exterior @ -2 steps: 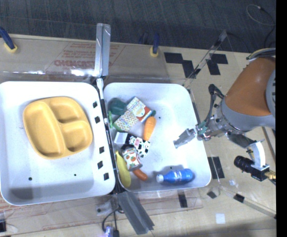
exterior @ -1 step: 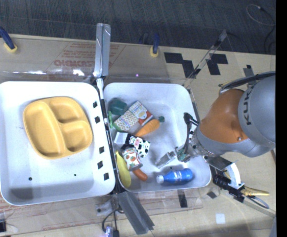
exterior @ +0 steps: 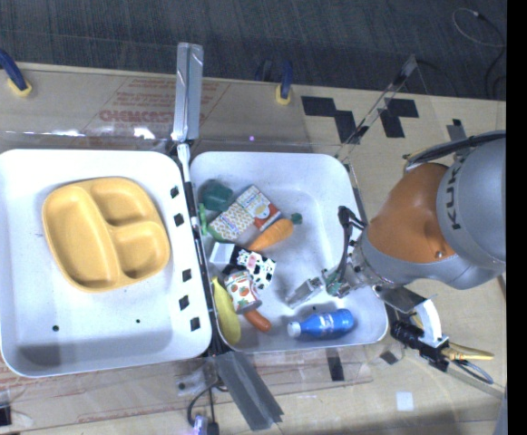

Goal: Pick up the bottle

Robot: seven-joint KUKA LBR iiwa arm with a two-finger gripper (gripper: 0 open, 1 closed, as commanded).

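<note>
From above, two white bins sit side by side. The left bin holds a yellow tray with three sections. The right bin holds many small things.

Some red writing shows on the clear sheet behind the left bin, but it is too faint to read. The grey arm has dark letters near the picture's right edge that look like "KU". A small box has a busy colored picture on it, and its words are too small to read.

The arm comes in from the right, with its orange band over the bin's right wall. The gripper points left and down into the right bin. Its fingers look slightly apart, with nothing between them.

The blue bottle lies on its side near the front of the right bin, just below the gripper, white cap to the left. A carrot, a banana and a black and white dice lie nearby.
</note>
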